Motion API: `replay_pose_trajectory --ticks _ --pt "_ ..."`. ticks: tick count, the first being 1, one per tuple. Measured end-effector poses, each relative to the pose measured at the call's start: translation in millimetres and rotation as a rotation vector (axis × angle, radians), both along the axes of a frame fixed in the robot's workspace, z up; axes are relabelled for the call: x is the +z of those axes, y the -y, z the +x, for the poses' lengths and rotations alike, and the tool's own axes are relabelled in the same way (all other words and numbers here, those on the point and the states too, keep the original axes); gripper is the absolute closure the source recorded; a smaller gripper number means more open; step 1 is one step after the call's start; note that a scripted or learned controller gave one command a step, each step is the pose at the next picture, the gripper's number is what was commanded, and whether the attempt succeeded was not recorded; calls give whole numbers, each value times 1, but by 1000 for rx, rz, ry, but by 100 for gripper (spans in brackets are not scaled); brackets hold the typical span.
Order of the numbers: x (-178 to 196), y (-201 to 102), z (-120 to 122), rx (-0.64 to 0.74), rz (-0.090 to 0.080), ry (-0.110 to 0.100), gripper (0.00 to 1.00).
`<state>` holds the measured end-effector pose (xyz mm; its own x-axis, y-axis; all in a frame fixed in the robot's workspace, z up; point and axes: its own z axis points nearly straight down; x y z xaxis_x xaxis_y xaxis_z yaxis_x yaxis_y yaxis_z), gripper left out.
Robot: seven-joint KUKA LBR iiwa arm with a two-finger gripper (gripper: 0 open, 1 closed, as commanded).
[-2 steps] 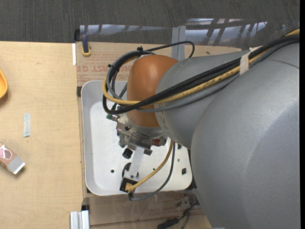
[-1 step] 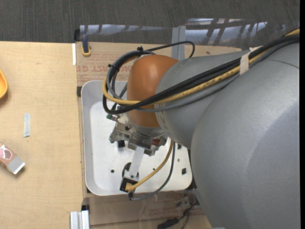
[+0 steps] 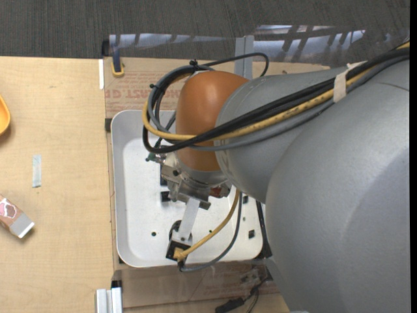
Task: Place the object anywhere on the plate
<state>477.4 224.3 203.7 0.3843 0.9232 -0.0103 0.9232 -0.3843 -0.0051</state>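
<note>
1. The object named in the task cannot be picked out. The bulky grey robot arm (image 3: 339, 194) and its rounded orange band (image 3: 205, 119) cover the middle and right of the shallow white plastic bin (image 3: 127, 175), so where the object lies relative to the gripper cannot be told.
2. The gripper (image 3: 187, 193) sits low over the bin's floor, directly under the orange band. It is seen from above and behind the wrist, so I cannot tell whether it is open or closed, or whether it has hold of anything.
3. A few small black specks (image 3: 154, 234) dot the bin's white floor. One is below and to the view's left of the gripper, and others are to its lower right, close to the arm.
4. Black and yellow cables (image 3: 155, 113) loop around the orange band above the gripper and run back along the arm.
5. The bin rests on a brown cardboard sheet with faded red print (image 3: 146, 87), which shows beyond the bin's far rim, above the gripper in the view.
6. Well to the gripper's left, outside the bin, is the pale wooden worktop (image 3: 58, 122). On it are a small grey flat strip (image 3: 36, 171), a brown-and-white wrapped packet (image 3: 14, 218) and, at the view's very edge, an orange curved rim (image 3: 3, 117), cut off so that I cannot tell what it is.
7. Farthest from the gripper, along the top, runs dark grey ribbed flooring (image 3: 195, 12).
</note>
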Motion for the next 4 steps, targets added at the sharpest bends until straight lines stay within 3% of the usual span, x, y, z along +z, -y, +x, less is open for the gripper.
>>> replay_pose_trajectory --ticks 1,2,3,4 --pt "-16 9 0 440 7 2 100" --pt "-16 9 0 440 7 2 0" --pt "6 36 43 939 10 2 0" --pt "-60 31 131 861 9 3 0"
